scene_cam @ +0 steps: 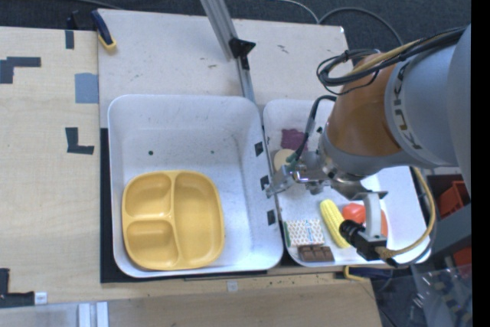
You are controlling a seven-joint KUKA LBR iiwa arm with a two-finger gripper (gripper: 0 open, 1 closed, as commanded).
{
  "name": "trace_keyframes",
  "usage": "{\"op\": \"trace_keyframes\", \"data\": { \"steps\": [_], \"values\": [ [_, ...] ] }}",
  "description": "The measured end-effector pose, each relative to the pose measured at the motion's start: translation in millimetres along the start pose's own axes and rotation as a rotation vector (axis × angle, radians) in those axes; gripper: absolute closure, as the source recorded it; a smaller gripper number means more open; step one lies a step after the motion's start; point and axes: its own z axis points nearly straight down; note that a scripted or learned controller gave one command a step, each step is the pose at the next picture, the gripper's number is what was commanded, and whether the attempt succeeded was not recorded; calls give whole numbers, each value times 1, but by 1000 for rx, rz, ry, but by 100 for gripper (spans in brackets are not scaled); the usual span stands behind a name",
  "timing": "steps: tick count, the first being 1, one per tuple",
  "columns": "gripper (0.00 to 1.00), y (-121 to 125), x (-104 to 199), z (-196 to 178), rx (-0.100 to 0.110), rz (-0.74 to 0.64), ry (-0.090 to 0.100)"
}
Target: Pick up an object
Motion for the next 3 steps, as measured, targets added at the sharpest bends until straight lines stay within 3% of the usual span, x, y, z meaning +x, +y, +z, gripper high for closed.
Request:
{"op": "trace_keyframes", "data": {
  "steps": [1, 2, 3],
  "values": [
    [0, 18, -43, 5, 7, 9, -3],
    [0, 6, 51, -17, 7, -3, 2],
    [0, 6, 46, -17, 8, 5, -2]
  ]
}}
